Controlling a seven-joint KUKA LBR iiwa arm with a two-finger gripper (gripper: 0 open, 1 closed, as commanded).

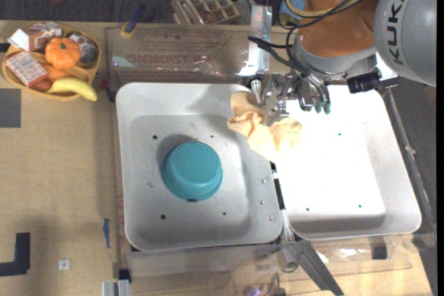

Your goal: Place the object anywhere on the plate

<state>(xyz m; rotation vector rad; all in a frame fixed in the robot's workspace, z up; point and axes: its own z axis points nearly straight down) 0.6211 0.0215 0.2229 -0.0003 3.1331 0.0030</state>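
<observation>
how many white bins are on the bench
2: the left bin holds an upturned teal bowl; the right bin lies beside it under the arm, with a tan cloth-like object draped across the edge where they meet.

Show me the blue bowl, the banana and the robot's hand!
Blue bowl (193, 170): camera view, middle of its upturned bottom.
Banana (73, 87): camera view, middle of its yellow curve.
Hand (272, 107): camera view, between its fingertips.
</observation>
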